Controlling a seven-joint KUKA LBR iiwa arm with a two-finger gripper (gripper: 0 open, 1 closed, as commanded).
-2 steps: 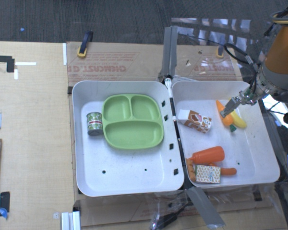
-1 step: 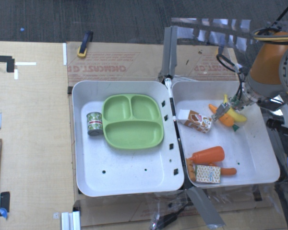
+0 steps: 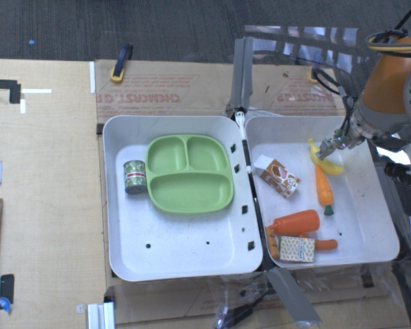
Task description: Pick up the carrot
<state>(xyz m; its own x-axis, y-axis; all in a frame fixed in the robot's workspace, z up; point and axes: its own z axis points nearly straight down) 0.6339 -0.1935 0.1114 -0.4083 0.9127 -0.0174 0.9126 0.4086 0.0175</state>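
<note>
Nearest the camera, along the front wall of the right bin (image 3: 370,256), lie a small card packet (image 3: 296,249) and a fat orange sausage-like toy (image 3: 296,221), with a thinner orange piece (image 3: 326,245) poking out beside the packet. Behind them, in the middle of that bin, the carrot (image 3: 323,187) lies flat, slim and orange, its green stub pointing toward the front. Its far tip sits just beside a yellow banana (image 3: 327,163), perhaps touching it.

Reaching in from the right, the pincer (image 3: 327,149) hangs right over the banana's far end, so close that it seems to be on the banana, not the carrot; whether it is clenched or released cannot be told from this angle. As I judge it, it has to shift toward the front to meet the carrot's body.

A brown snack wrapper (image 3: 279,177) lies left of the carrot, apart from it. Over in the left bin (image 3: 123,245) sit a green divided plate (image 3: 189,173) and a small tin (image 3: 134,177), well away from the job.
</note>
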